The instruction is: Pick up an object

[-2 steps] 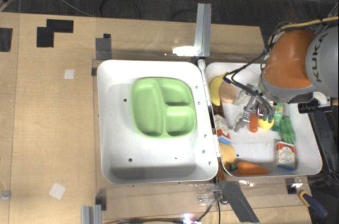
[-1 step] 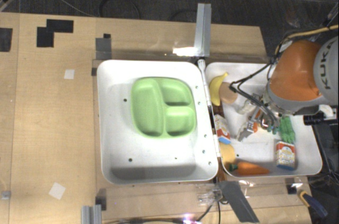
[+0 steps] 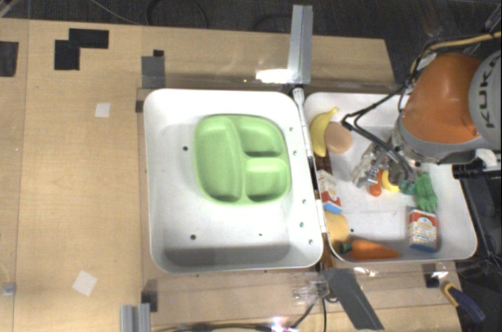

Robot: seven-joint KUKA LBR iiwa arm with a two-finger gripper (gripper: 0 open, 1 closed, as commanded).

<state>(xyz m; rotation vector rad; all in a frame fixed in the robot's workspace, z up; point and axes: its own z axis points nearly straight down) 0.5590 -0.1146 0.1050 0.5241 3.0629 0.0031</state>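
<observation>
My gripper (image 3: 375, 173) hangs low over the middle of the right bin (image 3: 463, 244), under the orange wrist band. Its metal fingers sit just above a small orange and yellow object (image 3: 383, 184), and I cannot tell if they touch it. Around it lie a yellow banana (image 3: 320, 128) with a tan egg-shaped item (image 3: 339, 138) at the bin's back left, a green item (image 3: 424, 192) to the right, a small can (image 3: 423, 229) with a red and white label, an orange carrot (image 3: 373, 249) at the front, a yellow fruit (image 3: 336, 226) and a small packet (image 3: 329, 193) by the left wall.
The left bin (image 3: 169, 244) holds a green divided tray (image 3: 239, 158) lying in its middle. A metal post (image 3: 300, 44) stands behind the wall between the bins. Black cables run from the arm over the right bin's back edge.
</observation>
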